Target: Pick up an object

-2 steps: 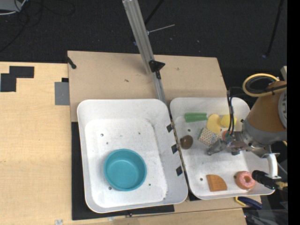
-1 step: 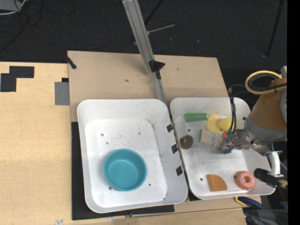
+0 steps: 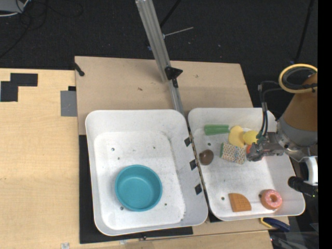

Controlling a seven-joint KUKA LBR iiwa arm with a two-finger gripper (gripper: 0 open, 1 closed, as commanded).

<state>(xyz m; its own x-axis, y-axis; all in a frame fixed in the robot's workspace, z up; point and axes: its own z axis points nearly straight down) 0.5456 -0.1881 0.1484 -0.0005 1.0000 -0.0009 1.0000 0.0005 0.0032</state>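
In the right bin [image 3: 218, 201] lie a green bar [image 3: 216, 129], a yellow duck-like toy [image 3: 240, 136], a patterned square block [image 3: 233, 153], a brown ball [image 3: 206, 156], an orange wedge [image 3: 239, 202] and a pink donut [image 3: 271, 199]. My gripper [image 3: 255, 152] reaches in from the right and sits low just right of the patterned block and below the yellow toy. Small red and dark parts show at its tip. Whether anything sits between its tips is not visible.
The left bin [image 3: 104, 134] holds a teal bowl [image 3: 138, 187]. A slanted metal rail [image 3: 155, 35] rises behind the bins. The orange-banded arm [image 3: 303, 113] fills the right side above the right bin's edge.
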